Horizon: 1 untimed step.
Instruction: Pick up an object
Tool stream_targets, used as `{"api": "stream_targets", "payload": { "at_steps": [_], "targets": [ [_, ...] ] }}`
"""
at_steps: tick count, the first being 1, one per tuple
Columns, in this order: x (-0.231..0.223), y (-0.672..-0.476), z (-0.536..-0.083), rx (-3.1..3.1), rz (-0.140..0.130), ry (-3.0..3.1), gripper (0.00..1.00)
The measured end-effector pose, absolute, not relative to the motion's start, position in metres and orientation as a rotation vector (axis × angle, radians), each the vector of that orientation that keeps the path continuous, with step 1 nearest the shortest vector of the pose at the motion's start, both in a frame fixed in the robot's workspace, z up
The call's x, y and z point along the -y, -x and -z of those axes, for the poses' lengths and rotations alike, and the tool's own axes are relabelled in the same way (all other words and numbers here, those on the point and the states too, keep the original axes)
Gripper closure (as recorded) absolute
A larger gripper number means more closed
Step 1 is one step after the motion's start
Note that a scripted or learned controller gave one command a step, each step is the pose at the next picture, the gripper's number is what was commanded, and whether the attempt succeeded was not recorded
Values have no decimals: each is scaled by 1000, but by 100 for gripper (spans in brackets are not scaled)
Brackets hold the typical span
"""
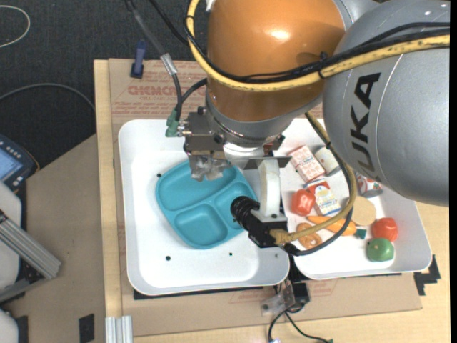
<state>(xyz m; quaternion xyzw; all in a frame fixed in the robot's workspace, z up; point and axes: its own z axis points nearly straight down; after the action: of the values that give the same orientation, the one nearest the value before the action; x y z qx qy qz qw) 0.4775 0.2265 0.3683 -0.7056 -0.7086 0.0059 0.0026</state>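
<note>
Teal plastic divided tray [200,206], three compartments, lies flat in left white shallow bin [143,213], approx. centre. Gripper [207,168] sits over tray's upper rim, fingertips at or just above rim edge; contact can't be confirmed. Finger state: can't tell, view too small and partly hidden by wrist. Grey arm w/ orange band [271,27] covers top of frame. Right white bin [407,259] holds small cartons [308,163], red tomato [385,229], green pepper [380,249], orange carrot-like piece [325,229].

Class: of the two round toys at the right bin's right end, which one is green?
The green ball, nearer the camera; the red ball sits just behind it.
</note>
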Motion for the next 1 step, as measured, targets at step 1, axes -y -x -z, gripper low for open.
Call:
{"api": "stream_targets", "payload": {
  "at_steps": [1],
  "targets": [
    [-224, -502, -258, 2216, -14, 2221, 100]
  ]
}}
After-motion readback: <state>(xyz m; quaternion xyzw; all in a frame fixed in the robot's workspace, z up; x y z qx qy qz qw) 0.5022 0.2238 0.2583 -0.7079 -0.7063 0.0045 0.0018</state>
